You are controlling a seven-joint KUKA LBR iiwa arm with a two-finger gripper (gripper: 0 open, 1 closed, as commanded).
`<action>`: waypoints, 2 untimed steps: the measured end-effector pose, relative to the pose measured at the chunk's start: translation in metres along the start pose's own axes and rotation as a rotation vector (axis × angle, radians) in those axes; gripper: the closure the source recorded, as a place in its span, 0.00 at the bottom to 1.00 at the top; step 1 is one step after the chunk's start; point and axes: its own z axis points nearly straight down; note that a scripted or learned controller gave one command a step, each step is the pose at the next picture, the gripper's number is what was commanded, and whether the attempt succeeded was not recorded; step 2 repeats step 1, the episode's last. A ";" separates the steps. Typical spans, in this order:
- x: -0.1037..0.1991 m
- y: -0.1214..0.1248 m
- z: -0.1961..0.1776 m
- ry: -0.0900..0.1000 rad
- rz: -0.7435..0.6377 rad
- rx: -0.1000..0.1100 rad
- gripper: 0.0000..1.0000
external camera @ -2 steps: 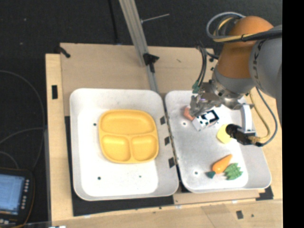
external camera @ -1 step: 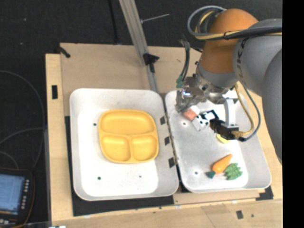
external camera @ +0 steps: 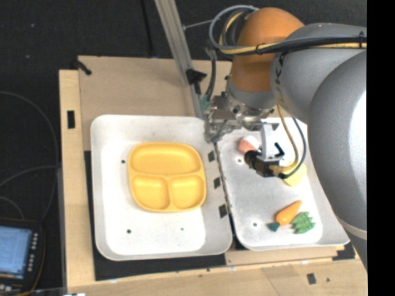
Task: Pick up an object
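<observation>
Grey arm (external camera: 336, 97): tool (external camera: 214, 131), grip state not determinable, is held at the bin rim (external camera: 218, 170), which may be struck, and the pink object (external camera: 248, 144) missed.

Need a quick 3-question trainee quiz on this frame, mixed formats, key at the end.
1. True or false: the yellow divided plate lies in the right bin.
2. How many compartments does the plate have? A) two B) three C) five
3. Fill in: the toy carrot lies in the ___ bin.
Key: 1 false, it lies in the left bin; 2 B; 3 right.
</observation>
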 end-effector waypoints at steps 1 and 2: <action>0.048 0.014 -0.012 0.001 0.000 -0.001 1.00; 0.048 0.014 -0.012 0.001 0.000 -0.001 1.00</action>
